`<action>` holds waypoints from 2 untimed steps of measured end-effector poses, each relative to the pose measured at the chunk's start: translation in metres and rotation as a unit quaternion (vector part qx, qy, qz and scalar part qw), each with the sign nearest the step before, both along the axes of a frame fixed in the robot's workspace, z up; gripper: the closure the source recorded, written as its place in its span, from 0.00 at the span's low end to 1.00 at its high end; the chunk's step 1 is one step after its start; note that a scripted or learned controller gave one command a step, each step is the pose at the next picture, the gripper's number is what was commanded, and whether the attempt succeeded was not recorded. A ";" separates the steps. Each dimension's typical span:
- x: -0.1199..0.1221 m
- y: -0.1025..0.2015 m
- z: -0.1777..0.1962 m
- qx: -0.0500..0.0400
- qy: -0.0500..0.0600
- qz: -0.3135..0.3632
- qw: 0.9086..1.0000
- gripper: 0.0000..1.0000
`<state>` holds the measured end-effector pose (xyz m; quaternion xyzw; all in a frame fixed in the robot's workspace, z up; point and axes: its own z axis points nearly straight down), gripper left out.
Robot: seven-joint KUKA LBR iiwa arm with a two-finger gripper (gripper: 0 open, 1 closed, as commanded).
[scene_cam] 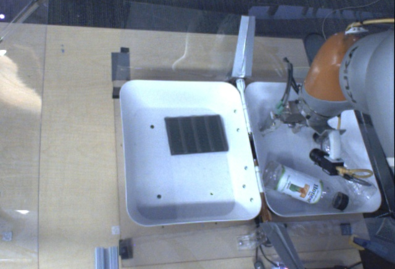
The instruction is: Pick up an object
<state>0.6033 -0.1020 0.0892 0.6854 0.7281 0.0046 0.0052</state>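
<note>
- You had two white bins side by side on the bench [68, 138]: the left bin [139, 138] and the right bin [266, 101].
- You had one flat, dark ribbed pad [196, 134], lying near the middle of the left bin, a little toward its far edge.
- You had one clear plastic bottle [298, 186], with a white label marked in orange and green. It lay on its side along the right bin's near edge, its black cap pointing to the near right corner.
- You had one arm [345, 70] reaching over the right bin, and one gripper [279, 120] over that bin's far left part, apart from the bottle.
- You could not tell how far the gripper was open; nothing was seen held in it.
</note>
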 end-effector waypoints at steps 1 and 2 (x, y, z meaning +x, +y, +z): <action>0.015 -0.006 0.077 -0.001 0.003 0.044 0.999 0.00; 0.053 0.031 0.152 -0.001 0.002 0.043 0.999 0.00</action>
